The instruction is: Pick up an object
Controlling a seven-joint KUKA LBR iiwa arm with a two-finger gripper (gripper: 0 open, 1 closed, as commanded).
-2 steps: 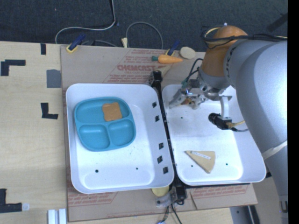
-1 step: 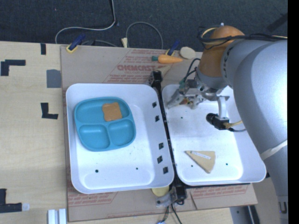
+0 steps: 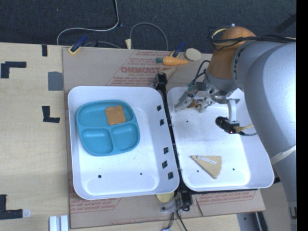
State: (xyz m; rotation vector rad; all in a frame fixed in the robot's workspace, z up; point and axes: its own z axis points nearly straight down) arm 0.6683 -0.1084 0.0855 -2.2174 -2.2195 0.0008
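A tan wedge-shaped piece (image 3: 208, 164), like a slice of sandwich, lies flat near the front of the right bin (image 3: 250, 177). In the left bin (image 3: 86, 177) stands a blue divided plate (image 3: 103, 138) with a tan square piece (image 3: 115, 115) in its far compartment. My gripper (image 3: 188, 101) hangs low over the far left corner of the right bin, close to the divider between the bins. It is well away from the wedge, and I see nothing held in it.
Black clips (image 3: 166, 150) line the ridge between the two bins. Behind the bins, on the cardboard, lie an orange carrot-like item (image 3: 173, 60) and a beige lump (image 3: 193, 54). Cables (image 3: 144, 30) loop at the back. The grey arm (image 3: 269, 90) covers the right bin's far right side.
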